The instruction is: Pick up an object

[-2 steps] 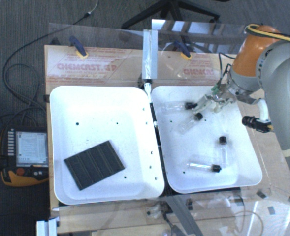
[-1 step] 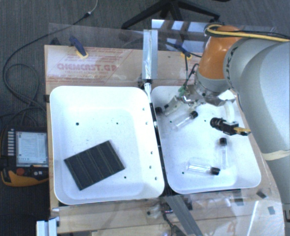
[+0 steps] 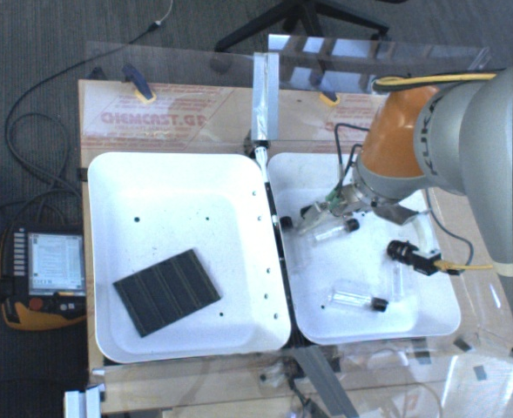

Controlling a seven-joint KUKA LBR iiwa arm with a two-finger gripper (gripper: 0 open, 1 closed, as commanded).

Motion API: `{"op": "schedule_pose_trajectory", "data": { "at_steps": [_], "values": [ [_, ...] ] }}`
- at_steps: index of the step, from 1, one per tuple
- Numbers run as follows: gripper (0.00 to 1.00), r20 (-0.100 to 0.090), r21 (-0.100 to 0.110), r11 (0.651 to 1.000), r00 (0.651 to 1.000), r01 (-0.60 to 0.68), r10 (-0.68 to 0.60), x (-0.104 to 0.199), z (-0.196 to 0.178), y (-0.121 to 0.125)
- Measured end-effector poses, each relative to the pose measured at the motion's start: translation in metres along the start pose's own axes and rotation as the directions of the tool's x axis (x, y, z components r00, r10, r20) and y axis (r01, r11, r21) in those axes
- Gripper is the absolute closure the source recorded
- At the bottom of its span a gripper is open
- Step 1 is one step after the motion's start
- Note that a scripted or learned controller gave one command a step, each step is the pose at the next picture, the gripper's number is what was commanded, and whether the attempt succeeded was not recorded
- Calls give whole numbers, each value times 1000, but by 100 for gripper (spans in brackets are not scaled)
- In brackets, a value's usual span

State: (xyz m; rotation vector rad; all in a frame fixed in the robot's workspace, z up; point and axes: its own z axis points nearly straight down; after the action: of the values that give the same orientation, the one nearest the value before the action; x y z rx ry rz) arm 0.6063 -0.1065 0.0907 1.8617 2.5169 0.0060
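Hand (image 3: 333,204) is down in the right bin (image 3: 435,325), at about 10 o'clock of its floor, under the orange band of the arm. Can't tell whether it is spread or pressed together, since the wrist hides that from this angle. Can't see anything pinched in it either.

Nearest thing is the near vial (image 3: 333,231): a clear plastic tube lying flat, with a black cap on the end pointing to 3 o'clock. It sits just at 6 o'clock of the hand. Whether they touch or stay just apart, I can't say.

The second vial (image 3: 354,300) has the same build: a clear tube, black cap toward 3 o'clock, lying flat. It is at about 6 o'clock of the bin floor, well apart from the hand.

A third vial (image 3: 397,279) lies toward 4 o'clock of the bin floor. It is clear and faint against the white, so detail is too poor to call.

The left bin (image 3: 151,171) holds one item, the ribbed pad (image 3: 167,292). It is a dark grey flat rectangle with parallel grooves running along it, matte, lying skewed at about 7 o'clock of that bin.

Both bins are shallow glossy white plastic with rounded corners, and their rims touch along the middle. The surface (image 3: 173,116) under them is a pale board with faded red print.
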Motion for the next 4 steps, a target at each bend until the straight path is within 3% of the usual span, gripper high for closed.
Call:
{"op": "schedule_pose_trajectory", "data": {
  "at_steps": [1,2,3,4],
  "values": [
    [100,0,-6,1000,1000,-1,1,0,-10,2],
    [100,-3,10,994,994,-108,108,-4,-103,65],
    [0,-3,11,994,994,-108,108,-4,-102,65],
    [0,-5,12,994,995,-104,104,-46,-4,17]
  ]
}}
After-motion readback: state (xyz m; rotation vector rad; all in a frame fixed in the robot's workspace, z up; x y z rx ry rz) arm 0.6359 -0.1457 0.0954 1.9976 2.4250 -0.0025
